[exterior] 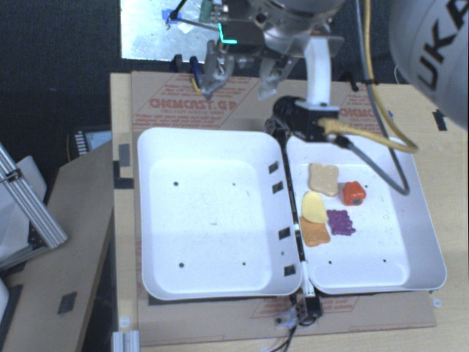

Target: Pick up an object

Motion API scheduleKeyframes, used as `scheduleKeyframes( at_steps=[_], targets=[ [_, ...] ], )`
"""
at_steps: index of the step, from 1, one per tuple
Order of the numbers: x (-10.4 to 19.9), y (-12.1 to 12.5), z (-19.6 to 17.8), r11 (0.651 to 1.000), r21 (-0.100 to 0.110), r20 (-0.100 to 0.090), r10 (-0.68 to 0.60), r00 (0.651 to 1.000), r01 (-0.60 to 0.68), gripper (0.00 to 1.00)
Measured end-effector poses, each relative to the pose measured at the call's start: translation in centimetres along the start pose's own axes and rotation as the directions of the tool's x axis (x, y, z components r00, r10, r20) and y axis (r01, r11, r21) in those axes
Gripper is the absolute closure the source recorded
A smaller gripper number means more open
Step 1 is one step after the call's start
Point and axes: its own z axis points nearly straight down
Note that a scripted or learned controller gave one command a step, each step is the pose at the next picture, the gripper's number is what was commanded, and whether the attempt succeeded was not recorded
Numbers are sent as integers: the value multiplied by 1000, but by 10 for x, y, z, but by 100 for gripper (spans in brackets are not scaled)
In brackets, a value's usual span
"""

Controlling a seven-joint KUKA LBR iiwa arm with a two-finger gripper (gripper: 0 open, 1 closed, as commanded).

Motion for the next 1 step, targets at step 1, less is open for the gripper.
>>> scheduleKeyframes(
  at_steps=[1],
  targets=[
    [0, 0, -12, 1000, -3, -2, -3, 1000, 3, 100]
  ],
)
